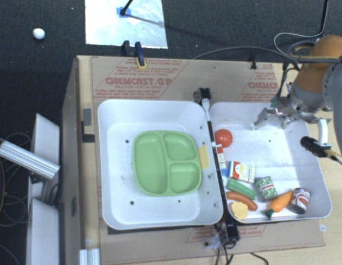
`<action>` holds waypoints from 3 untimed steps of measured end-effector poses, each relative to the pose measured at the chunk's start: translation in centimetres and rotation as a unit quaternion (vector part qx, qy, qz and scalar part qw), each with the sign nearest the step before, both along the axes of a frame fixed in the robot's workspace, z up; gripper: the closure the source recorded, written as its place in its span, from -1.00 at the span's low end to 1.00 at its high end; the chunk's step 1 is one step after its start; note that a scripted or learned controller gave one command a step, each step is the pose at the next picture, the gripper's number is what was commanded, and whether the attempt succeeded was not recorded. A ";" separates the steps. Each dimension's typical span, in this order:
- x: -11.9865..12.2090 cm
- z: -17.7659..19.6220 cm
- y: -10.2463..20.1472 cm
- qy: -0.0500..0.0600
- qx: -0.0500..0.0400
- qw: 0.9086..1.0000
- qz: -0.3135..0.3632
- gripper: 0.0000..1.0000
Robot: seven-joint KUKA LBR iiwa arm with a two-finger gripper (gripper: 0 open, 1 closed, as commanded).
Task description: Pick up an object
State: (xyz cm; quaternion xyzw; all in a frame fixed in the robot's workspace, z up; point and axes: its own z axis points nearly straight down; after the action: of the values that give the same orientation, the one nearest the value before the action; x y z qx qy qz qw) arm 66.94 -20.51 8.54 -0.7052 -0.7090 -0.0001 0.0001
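Observation:
My gripper (274,118) hangs over the back of the right bin (281,148), open, with nothing between its fingers. A red tomato (224,137) lies near the bin's left wall, to the left of and nearer than the gripper. Along the bin's front are a small printed carton (242,171), a green cucumber (241,187), a sausage (241,199), a yellow piece (237,210), a green box (266,187), a carrot (281,201) and a can (300,199). All of them are well apart from the gripper.
The left bin (118,148) holds a green divided plate (165,163), with a yellow piece (204,157) at its right wall. A black clamp (203,95) sits at the back where the bins meet. A black part (314,146) juts over the right bin's right rim.

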 end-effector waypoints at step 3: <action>0.0 0.0 0.0 -0.001 0.001 1.000 -0.001 -1.00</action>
State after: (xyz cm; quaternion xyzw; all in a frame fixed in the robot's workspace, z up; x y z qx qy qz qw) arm 66.96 -20.53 8.59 -0.7060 -0.7082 -0.0012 0.0001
